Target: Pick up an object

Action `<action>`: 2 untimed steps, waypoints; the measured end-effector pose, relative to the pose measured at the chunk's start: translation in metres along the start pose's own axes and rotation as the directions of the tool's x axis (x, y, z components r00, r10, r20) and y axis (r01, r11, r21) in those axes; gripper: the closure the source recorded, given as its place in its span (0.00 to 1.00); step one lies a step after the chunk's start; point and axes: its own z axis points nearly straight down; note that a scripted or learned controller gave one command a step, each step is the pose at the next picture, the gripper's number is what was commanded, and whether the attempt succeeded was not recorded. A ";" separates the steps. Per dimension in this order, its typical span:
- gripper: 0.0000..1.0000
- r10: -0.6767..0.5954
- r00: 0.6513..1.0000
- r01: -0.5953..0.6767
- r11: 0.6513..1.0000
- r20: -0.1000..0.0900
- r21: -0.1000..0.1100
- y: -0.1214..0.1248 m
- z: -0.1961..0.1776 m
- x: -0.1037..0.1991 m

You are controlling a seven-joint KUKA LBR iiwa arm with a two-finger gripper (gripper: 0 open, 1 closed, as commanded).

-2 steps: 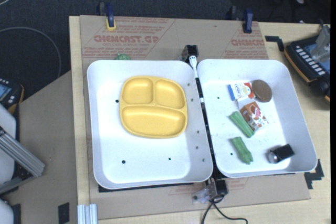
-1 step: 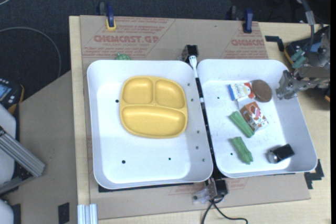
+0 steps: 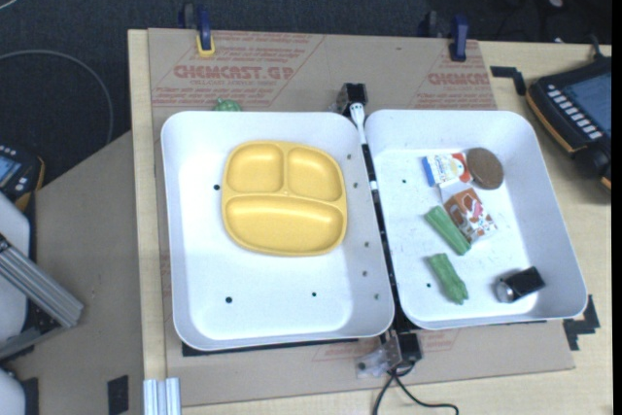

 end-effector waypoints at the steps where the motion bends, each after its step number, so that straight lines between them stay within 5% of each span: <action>1: 1.00 -0.007 1.000 0.007 1.000 -0.011 0.028 -0.003 0.124 0.008; 2: 1.00 -0.008 1.000 0.008 1.000 -0.001 -0.003 0.001 -0.009 -0.007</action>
